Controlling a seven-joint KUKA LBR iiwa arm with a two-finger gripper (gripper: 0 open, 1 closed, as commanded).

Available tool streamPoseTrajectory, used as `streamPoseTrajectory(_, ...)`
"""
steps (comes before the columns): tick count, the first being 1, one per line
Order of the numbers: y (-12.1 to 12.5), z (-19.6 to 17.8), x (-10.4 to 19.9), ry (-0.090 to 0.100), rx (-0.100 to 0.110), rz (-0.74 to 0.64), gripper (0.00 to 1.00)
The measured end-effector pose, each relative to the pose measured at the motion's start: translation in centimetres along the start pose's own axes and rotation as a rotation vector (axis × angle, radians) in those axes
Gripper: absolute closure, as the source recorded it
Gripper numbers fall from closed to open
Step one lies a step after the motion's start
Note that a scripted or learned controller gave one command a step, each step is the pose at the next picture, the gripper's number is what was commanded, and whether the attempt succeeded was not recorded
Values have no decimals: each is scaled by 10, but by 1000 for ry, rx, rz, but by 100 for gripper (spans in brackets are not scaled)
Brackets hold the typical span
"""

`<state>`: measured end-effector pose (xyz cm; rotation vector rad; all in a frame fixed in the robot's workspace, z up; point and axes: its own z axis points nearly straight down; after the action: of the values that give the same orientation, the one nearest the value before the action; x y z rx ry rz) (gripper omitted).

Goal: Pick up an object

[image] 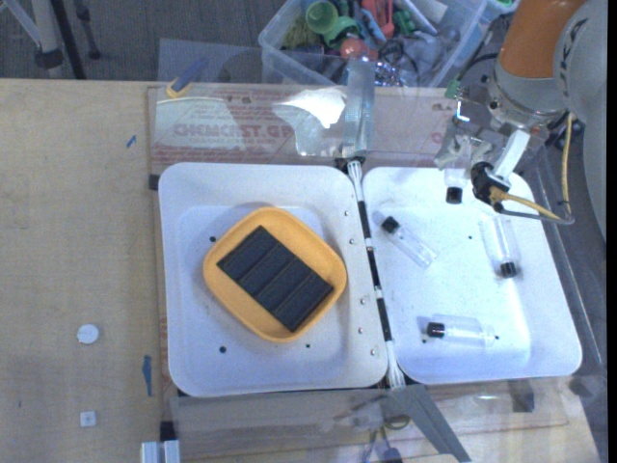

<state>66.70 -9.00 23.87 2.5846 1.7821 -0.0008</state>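
My gripper (469, 183) hangs over the back edge of the right bin (549, 355), below the orange band of the arm (536, 27). Its two fingers stand apart, open, with nothing between them. Three clear vials with black caps lie in the right bin: one near the left wall (406, 239), one by the right side (502, 250), and one at the front (459, 331). In the left bin (183, 355) rests a yellow square dish (275, 274) holding dark ribbed pads. The gripper is closest to the vial by the right side, above and behind it.
A clear plastic tub of colourful toys (381, 22) stands behind the bins. A transparent sheet with red lettering (241, 128) lies along the back. A yellow cable (530, 207) trails from the wrist over the right bin. Bare wooden bench (67, 239) stretches left.
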Motion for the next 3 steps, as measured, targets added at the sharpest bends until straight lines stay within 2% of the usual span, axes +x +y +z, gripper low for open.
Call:
streamPoseTrajectory(1, 0, 0, 0, 0, 0, 0, 0)
streamPoseTrajectory(2, -55, 132, -45, 1, 3, -32, 0)
streamPoseTrajectory(3, -109, 29, -96, 1, 1, -171, 0)
